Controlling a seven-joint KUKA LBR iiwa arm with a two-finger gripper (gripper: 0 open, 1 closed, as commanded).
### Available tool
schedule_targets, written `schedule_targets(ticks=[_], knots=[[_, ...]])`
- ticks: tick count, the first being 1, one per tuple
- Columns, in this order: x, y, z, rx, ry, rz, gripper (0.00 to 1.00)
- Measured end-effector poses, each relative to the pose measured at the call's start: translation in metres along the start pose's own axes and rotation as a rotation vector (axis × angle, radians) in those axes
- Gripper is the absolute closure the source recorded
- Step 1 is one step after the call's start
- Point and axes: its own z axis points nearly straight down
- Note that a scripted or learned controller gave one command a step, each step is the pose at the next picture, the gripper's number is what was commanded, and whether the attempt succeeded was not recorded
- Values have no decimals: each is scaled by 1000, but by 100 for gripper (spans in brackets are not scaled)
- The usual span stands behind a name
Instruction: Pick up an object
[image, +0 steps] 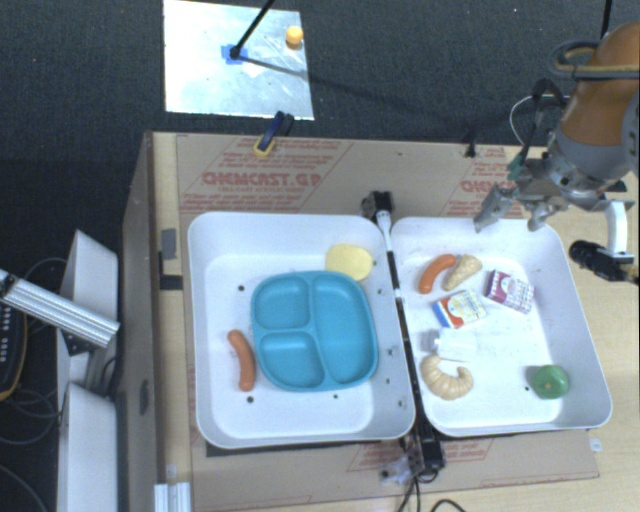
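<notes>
Two fingers of the gripper (516, 213) we log as spread, grasping nothing — above the right bin's (585, 345) far rim.

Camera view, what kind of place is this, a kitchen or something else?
Probably a robot lab bench, not a kitchen: a robot arm reaches over two white bins of what look like toy foods, like a croissant, with loose cables.

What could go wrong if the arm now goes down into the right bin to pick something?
Two risks, I think. The end effector hangs above the back rim of the right bin, so a straight descent may strike the rim. Also, the orange sausage touches the bread roll, and the small packets lie close together, so a grasp could push a neighbour or take two things.
</notes>
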Motion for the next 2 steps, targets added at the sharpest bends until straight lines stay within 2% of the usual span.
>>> schedule_targets(ticks=[1, 2], knots=[[44, 16, 67, 2, 2, -2, 0], [44, 10, 145, 0, 0, 0, 0]])
